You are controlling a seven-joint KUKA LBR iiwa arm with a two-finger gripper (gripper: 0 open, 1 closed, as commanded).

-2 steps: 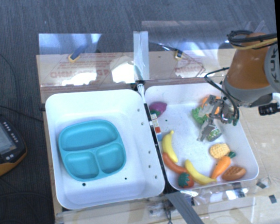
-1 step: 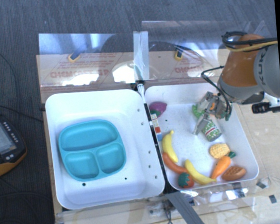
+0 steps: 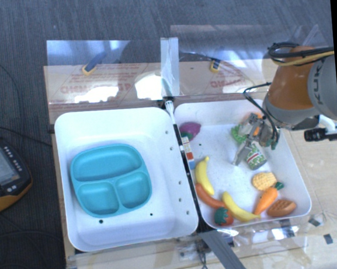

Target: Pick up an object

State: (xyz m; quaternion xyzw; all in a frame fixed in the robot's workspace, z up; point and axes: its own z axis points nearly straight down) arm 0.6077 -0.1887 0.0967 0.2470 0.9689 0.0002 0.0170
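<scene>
reaching in over the right bin (image 3: 298, 175), the arm (image 3: 297, 93) holds its tool (image 3: 252, 140) low above the toy food, because that is where every pickable thing lies. whether the tool is open or closed i cannot tell; its tips blur into the clutter under it. taking the green can (image 3: 255, 158) as landmark: the tool sits just above it, a green leafy toy (image 3: 238, 132) lies up and to its left, the corn (image 3: 264, 180) just below, the carrot (image 3: 267, 199) and bread (image 3: 280, 208) further below. two bananas (image 3: 202, 172) and a purple piece (image 3: 189, 128) lie well to its left, near the bin divider. the blue tray (image 3: 109, 178) rests far left in the other bin, likely as a drop spot. the can looks the likeliest target, being nearest the tool.
</scene>
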